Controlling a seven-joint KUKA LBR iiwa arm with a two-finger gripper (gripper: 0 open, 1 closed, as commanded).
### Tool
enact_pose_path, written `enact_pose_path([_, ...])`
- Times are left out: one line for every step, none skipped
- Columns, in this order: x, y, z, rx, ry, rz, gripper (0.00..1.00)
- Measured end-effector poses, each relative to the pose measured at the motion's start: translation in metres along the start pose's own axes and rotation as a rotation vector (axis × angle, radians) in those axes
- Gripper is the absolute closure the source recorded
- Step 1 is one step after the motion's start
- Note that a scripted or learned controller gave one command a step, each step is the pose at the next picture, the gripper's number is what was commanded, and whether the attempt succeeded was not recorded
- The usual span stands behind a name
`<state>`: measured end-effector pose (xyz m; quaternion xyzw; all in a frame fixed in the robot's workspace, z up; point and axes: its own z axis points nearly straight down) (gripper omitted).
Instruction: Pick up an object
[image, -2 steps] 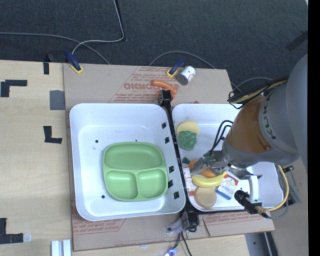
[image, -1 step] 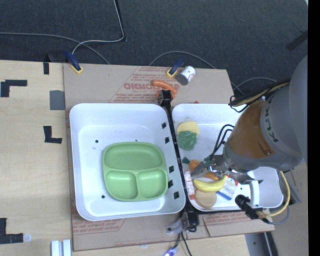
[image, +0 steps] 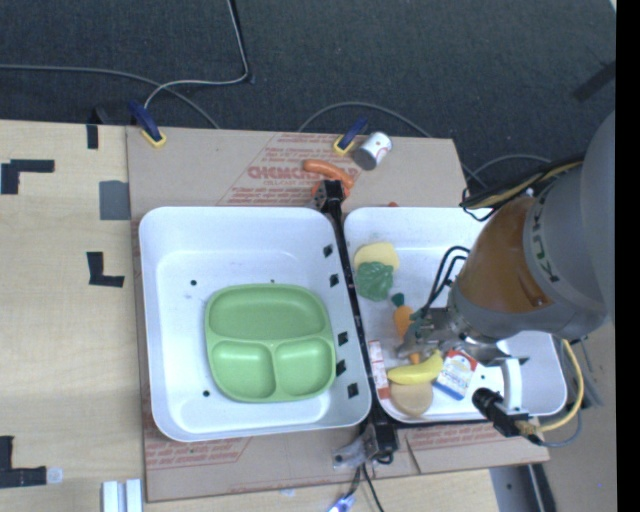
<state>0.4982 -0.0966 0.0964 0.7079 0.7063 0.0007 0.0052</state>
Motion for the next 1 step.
enact_pose_path([0.0506,0.0236,-0.088,0.009,0.007,-0.004,1.0])
